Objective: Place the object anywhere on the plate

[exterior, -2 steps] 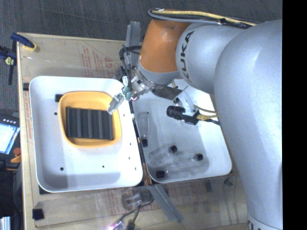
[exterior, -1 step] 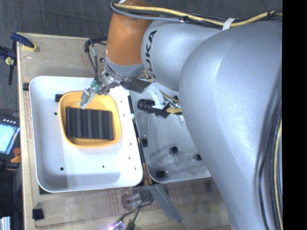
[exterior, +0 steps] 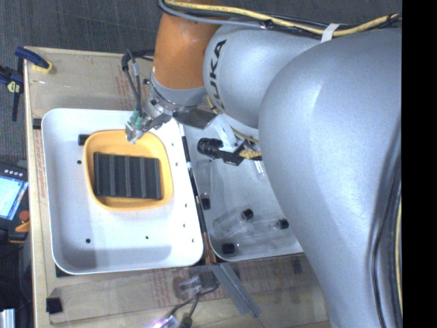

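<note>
The arm hides most of the right bin (exterior: 254, 246). Hand (exterior: 134, 130), grip state unclear, with a small teal object (exterior: 136, 123) at its tip, over the yellow plate's (exterior: 128, 146) upper rim, left bin (exterior: 102, 251)

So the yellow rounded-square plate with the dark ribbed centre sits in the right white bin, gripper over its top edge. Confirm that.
Not quite. The yellow rounded-square plate with the dark ribbed centre sits in the left white bin, not the right one, as the camera view shows. The rest holds: the gripper is over the plate's top edge.
</note>
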{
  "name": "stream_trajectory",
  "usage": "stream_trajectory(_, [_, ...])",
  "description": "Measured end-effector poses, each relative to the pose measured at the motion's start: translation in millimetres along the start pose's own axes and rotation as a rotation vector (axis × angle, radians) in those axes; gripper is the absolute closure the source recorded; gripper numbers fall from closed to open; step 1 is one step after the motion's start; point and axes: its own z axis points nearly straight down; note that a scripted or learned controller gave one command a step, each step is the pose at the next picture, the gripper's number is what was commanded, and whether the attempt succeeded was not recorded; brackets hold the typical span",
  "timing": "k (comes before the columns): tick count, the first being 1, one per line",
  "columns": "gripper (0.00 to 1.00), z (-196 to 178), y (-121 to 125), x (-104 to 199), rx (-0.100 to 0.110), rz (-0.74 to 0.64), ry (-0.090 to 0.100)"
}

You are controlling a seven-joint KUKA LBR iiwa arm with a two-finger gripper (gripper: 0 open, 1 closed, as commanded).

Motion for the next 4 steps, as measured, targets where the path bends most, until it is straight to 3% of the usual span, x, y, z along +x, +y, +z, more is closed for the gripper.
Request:
stream_trajectory(1, [1.0, -103, -9, 25, -0.002, -0.195, -0.001])
stream_trajectory(4, [1.0, -132, -7, 25, -0.002, -0.203, 0.002])
